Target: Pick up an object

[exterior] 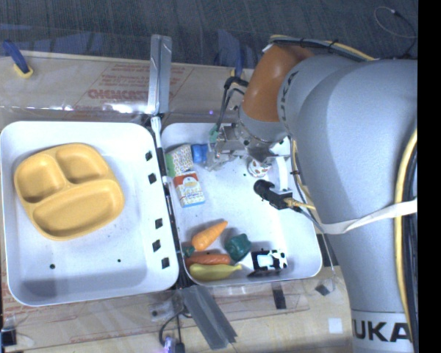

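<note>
Arm (331, 131) spans the right bin (309, 259), gripper (224, 144) low at its far end, finger state cannot tell; nearest object, small blue item (199, 153), lies just left of gripper, green-white packet (180, 159) beyond.

End effector (222, 147) fingers indistinct, arm (353, 160) hiding right bin's (239, 197) far corner

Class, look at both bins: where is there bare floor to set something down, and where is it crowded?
Left bin: bare floor below and right of the yellow tray. Right bin: a bare patch mid-floor, between the small carton and the carrot. Crowded: its near edge around the banana, and its far end under the gripper.
</note>
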Motion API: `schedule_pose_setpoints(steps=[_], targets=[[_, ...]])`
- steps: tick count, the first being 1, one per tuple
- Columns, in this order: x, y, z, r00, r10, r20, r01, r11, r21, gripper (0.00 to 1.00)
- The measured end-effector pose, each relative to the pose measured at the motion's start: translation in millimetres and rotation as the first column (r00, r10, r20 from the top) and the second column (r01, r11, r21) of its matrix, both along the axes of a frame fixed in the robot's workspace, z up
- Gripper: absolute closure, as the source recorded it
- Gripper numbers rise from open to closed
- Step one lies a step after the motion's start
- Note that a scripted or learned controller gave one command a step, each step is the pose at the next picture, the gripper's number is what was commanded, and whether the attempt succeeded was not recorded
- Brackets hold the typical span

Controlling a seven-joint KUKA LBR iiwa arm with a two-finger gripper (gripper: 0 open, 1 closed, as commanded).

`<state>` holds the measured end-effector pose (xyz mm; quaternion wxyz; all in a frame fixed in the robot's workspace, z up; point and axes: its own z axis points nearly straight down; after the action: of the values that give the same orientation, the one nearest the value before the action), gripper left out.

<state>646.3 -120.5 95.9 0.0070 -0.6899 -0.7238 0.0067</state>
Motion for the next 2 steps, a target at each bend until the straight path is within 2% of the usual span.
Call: schedule_pose_setpoints(steps=[1, 2], targets=[[10.9, 76.6, 94.7, 1.000, 0.009, 0.015, -0.009, 1.000, 0.000, 1.00], [10.7, 76.2, 94.2, 1.000, 0.008, 0.014, -0.008, 1.000, 0.000, 0.00]])
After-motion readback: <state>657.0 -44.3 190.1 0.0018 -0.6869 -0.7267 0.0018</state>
